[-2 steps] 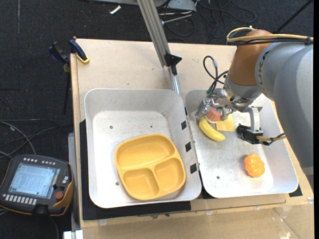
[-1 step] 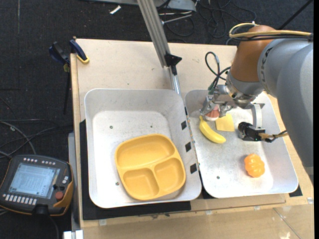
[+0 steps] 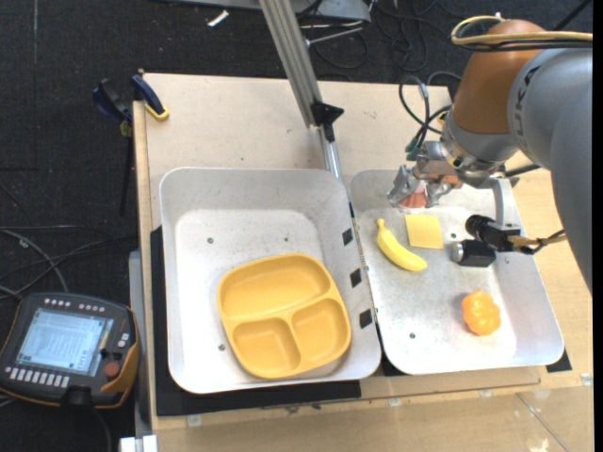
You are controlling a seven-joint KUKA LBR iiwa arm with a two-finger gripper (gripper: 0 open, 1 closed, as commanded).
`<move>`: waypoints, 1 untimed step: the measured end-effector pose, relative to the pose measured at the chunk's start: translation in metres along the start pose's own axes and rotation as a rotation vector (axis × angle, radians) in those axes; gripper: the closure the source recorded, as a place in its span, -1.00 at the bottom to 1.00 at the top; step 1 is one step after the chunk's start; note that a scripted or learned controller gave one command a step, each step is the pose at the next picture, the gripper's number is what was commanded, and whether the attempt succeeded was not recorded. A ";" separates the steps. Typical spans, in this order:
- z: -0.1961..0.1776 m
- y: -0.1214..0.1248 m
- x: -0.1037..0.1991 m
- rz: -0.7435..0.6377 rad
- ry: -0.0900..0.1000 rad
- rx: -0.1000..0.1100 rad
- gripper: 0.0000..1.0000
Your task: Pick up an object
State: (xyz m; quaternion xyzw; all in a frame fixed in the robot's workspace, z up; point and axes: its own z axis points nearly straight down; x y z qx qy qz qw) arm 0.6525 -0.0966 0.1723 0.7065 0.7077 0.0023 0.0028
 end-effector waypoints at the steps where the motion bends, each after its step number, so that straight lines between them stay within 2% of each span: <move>1: -0.054 0.002 0.000 -0.001 0.000 0.000 1.00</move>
